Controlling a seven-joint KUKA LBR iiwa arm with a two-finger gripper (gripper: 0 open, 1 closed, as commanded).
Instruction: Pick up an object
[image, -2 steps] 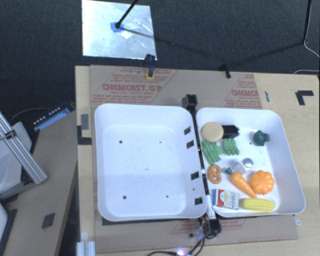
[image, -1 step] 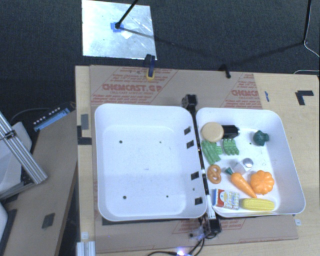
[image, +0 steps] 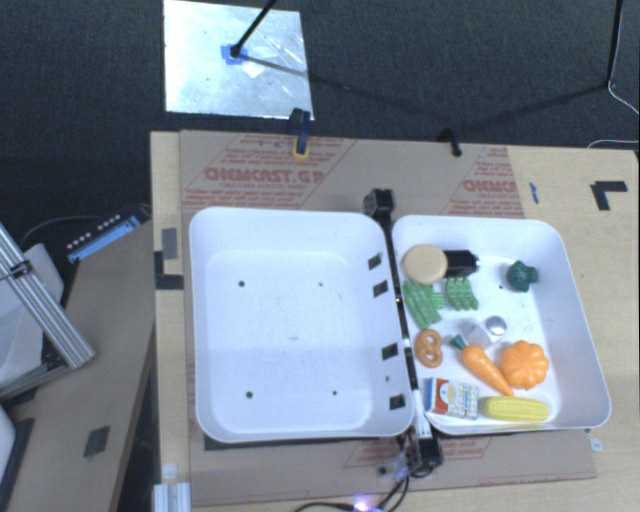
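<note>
The right bin (image: 565, 270) holds several toy foods. A tan round bun (image: 425, 264) lies at its upper left with a black block (image: 460, 263) beside it. Green pea pods (image: 421, 303) and a green ridged piece (image: 460, 292) sit below. A dark green broccoli (image: 520, 275) is at the upper right. A pretzel (image: 429, 347), a carrot (image: 484, 368), an orange pumpkin (image: 525, 364), a corn cob (image: 515, 408), a small printed box (image: 453, 398) and a silver cap (image: 494, 326) fill the lower part.
The left bin (image: 290, 320) stands beside the right one, joined by a black hinge strip (image: 395, 310). Both rest on a cardboard sheet (image: 330, 170). A shiny metal plate (image: 238, 58) lies on the floor behind. An aluminium frame (image: 40, 310) stands at the left.
</note>
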